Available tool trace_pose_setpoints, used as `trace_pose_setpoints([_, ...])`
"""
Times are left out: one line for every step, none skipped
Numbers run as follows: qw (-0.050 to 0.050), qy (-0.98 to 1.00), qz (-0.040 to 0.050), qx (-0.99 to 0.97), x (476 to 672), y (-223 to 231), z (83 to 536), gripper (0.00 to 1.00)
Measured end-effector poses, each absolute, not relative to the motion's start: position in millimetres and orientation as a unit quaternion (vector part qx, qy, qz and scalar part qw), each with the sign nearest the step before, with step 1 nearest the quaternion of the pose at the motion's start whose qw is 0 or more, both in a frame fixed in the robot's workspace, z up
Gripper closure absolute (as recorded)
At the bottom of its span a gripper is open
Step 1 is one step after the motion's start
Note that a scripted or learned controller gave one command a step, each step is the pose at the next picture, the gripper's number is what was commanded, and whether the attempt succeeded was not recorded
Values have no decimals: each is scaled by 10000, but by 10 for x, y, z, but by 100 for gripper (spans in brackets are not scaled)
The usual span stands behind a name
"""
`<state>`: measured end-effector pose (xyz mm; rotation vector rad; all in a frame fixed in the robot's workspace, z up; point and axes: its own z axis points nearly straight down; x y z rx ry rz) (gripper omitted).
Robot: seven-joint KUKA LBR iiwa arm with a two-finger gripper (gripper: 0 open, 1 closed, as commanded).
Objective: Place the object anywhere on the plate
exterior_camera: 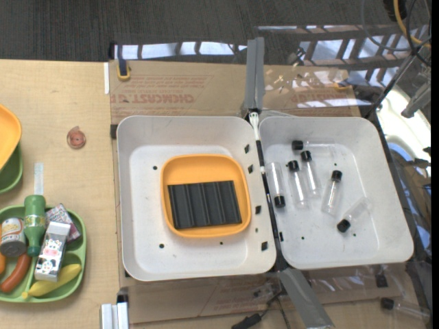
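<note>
An orange plate (203,162) lies in the middle of the left white bin (137,184). A dark grey ribbed rectangular block (206,205) rests flat on the plate and covers most of its floor. In the right white bin (381,242) lie several clear vials with black caps, among them one (276,184) by the left wall, one (333,189) near the middle and one (352,214) lower right.
The bins sit on cardboard (178,94). On the wooden table to the left are a green tray of toy food (41,252), an orange bowl (7,139) and a small pink disc (76,138). Metal framing and cables (357,53) stand behind the right bin.
</note>
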<state>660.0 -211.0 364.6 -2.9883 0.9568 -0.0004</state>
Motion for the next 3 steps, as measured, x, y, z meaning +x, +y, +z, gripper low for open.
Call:
trace_pose_setpoints([25, 2045, -6, -9789, 6602, -2198, 3833, 0])
trace_pose_setpoints([29, 984, -9, -9951, 6602, -2196, 3976, 0])
trace_pose_setpoints([30, 981, -9, -9952, 6602, -2191, 3797, 0])
